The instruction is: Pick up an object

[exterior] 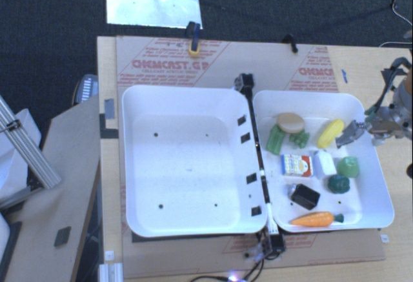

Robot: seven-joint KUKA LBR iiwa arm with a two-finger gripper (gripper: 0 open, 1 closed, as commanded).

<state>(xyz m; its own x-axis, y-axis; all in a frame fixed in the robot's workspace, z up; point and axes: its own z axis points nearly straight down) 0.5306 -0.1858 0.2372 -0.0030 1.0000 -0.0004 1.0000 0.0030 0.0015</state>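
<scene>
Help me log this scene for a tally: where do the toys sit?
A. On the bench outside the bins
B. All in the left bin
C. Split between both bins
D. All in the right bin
D: the carrot, the banana, the black block and the other toys all lie inside the right bin.

- Two bins, left (139, 145) and right (374, 174): white.
- Banana (330, 133): yellow.
- Carrot (312, 219): orange, tipped green.
- Box (304, 196): black.
- Carton (297, 165): red and white, printed.
- Round lid (290, 122): tan.
- Pepper (338, 184): dark green.
- Bench board (213, 58): pale brown, lettered red.
</scene>
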